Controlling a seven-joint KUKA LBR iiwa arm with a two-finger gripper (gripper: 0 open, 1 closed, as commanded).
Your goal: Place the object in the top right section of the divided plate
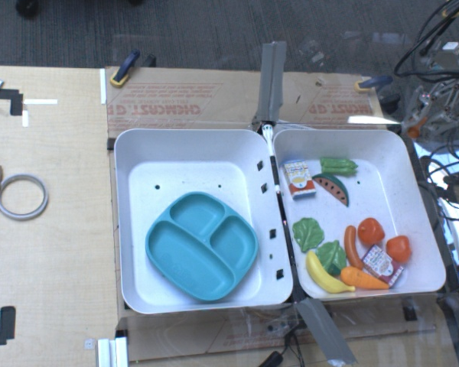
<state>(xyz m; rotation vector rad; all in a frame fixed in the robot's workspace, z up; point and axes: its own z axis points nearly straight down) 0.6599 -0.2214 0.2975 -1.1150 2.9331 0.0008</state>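
Carrot [363, 280] and other toys sitting lower right, divided plate [202, 245] waiting unfilled lower centre; jaw state: cannot tell.

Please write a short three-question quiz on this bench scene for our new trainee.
1. True or false: the blue divided plate lies in the left bin.
2. Which toy lies against the front wall of the right bin? A. banana B. watermelon slice C. green pepper
3. Fill in: the roll of tape lies on the bench to the ____ of both bins.

Key: 1 true; 2 A; 3 left.
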